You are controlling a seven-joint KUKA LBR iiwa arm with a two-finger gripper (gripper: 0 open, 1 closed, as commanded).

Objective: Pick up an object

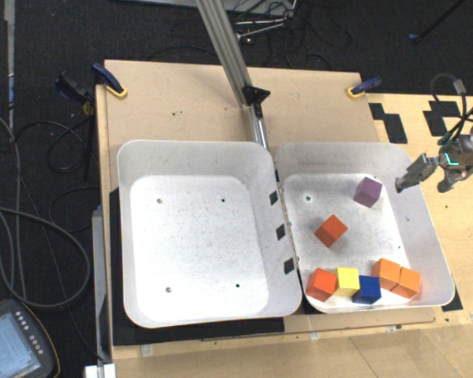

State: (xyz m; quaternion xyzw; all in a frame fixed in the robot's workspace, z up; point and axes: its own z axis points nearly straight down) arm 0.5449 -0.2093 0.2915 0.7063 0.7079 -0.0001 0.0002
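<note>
Your right bin (426, 211) holds seven blocks; your gripper (430, 173) sits at its edge, jaws apart, holding nothing.

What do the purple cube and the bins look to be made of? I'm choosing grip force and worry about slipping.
The purple cube looks like painted wood or hard foam: matt, even colour, crisp edges, no glare. Which of the two, the view leaves open. The right bin and left bin look like thin moulded white plastic with rounded rims, dull and speckled with scuffs. The bench looks like bare plywood or fibreboard.
</note>
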